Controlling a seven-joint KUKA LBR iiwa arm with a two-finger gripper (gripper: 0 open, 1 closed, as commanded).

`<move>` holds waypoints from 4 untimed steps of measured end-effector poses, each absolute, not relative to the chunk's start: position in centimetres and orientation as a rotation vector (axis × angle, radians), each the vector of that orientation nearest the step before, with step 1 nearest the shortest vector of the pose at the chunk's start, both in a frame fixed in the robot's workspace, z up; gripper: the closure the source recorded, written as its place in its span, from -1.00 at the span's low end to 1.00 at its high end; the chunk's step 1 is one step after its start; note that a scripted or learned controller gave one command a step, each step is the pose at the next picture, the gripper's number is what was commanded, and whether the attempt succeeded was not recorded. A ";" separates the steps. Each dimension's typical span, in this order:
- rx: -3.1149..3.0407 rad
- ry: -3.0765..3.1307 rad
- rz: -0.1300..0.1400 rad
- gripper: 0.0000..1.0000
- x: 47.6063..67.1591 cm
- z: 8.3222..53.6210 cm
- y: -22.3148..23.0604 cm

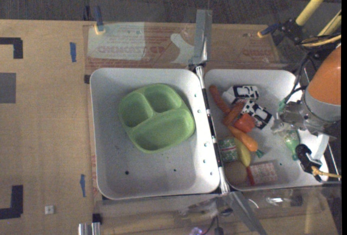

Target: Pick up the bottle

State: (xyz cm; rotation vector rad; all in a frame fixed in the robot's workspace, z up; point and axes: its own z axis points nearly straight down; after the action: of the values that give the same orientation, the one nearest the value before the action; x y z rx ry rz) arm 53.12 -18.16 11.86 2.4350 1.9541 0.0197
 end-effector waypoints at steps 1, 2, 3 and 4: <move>2.434 1.958 0.026 -1.00 53.3 12.0 -17.9; 2.431 1.957 0.024 1.00 53.3 13.0 -18.0; 2.634 1.709 -0.001 1.00 53.7 26.4 -20.6; 2.635 1.710 -0.001 -1.00 53.7 26.3 -20.6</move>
State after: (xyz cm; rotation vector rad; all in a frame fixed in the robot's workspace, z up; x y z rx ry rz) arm 53.71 -20.60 26.34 2.6346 1.7099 -0.0013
